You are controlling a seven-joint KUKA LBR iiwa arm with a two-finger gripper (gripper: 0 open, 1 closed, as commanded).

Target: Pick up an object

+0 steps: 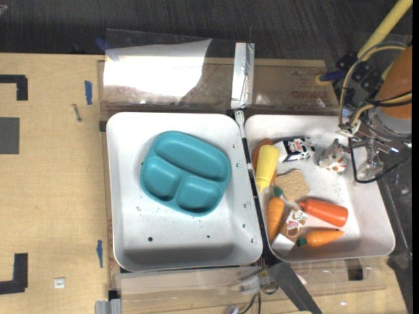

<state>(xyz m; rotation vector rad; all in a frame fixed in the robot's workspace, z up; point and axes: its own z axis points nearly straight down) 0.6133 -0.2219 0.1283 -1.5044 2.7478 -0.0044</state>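
The tool (366, 169) is hanging over the right bin's (380, 231) far right side; its opening can't be made out. The carrots (323, 212) are lying nearer the front, below-left of it.

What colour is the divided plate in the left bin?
Teal, a blue-green; the divided plate shows plainly in the camera view.

Robotics lab, plywood bench (46, 195) w/ tape marks, two white bins (124, 241), cabled arm (393, 103)
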